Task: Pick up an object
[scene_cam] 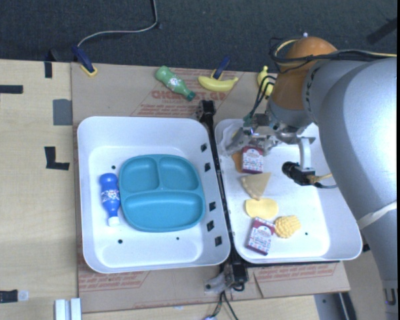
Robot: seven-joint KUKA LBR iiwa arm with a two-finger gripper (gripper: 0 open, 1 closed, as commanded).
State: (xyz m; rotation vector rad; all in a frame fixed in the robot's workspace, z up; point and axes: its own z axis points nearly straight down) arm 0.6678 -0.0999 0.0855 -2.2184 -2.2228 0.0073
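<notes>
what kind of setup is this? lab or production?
Likely a robot-grasping lab bench: two white bins on taped cardboard, toy food like a plastic banana and corn cob, and a loose cable behind.

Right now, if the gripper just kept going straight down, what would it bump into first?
Probably the small red carton lying just under the gripper in the right bin, though depth is hard to judge from above.

A robotics lab or test bench: two white bins (87, 179) sit on cardboard taped over a wooden bench (20, 199), toy food such as a plastic banana (218, 83) lies about, and cables (130, 29) trail across dark carpet at the frame's top.
</notes>
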